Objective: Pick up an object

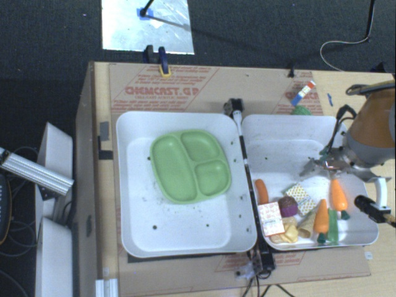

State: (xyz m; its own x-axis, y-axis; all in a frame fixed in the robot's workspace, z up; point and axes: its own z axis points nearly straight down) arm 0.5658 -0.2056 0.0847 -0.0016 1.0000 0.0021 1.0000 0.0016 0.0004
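My gripper (318,164) reaches in from the right and hovers low over the right bin (278,138), near its middle right. Just below and to its right lies an orange carrot-like toy (338,194). Along the bin's front edge sit another orange carrot (321,216), a green stick (333,226), a purple piece (288,206), a patterned card (298,192), a white and red packet (270,218), a yellow piece (288,231) and an orange sausage shape (262,191). Nothing shows held in the gripper.
The left bin (133,178) holds a green divided plate (190,165). The arm's grey and orange wrist (371,132) stands over the right bin's right rim. A black clip (234,107) sits where the bins meet at the back.
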